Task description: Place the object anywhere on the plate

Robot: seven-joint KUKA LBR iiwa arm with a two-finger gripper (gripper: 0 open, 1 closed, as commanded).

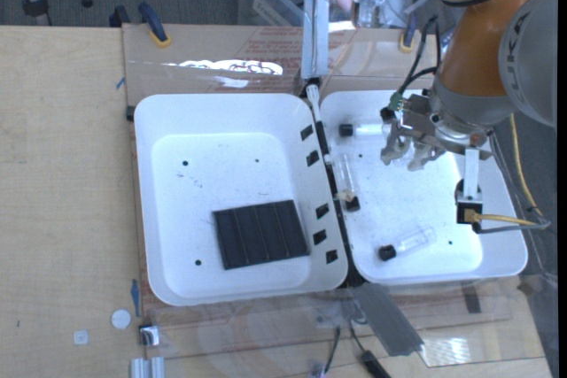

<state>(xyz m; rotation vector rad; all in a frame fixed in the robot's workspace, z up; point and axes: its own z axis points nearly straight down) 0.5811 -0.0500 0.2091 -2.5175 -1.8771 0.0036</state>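
On the wooden tabletop (62, 190), the left white bin (177, 115) holds a black ridged plate (260, 233), lying flat. In the right bin (496, 257), the grey arm's claw (410, 152) hangs spread and grasping nothing. Three clear black-capped tubes lie there: one (407, 243) near the front, one (343, 180) along the divider, one (363, 129) just left of the claw.

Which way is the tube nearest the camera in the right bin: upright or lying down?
Lying down. The tube rests on its side on the right bin's floor, black cap toward the left bin.
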